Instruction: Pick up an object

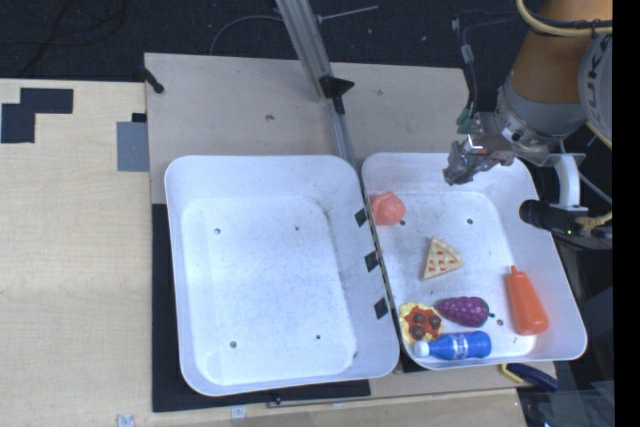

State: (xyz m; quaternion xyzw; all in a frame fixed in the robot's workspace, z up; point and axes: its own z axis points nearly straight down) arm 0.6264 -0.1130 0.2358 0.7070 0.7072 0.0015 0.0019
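My gripper (458,172) hangs over the far edge of the right bin (500,183), above bare floor, with nothing visibly between its fingers. The right bin holds a pink-red round toy (387,208) by its left wall, a pizza slice (440,259) in the middle, an orange bottle (525,300) at the right, a purple bunch of grapes (464,310), a small yellow and red toy (421,322) and a blue and white bottle (457,346) along the near edge. The pizza slice lies well below the gripper.
The left bin (265,265) sits beside the right one, joined by black clips (371,260). A slanted metal rail (305,25) rises behind the bins. The arm's black fitting (550,213) overhangs the right bin's right rim.
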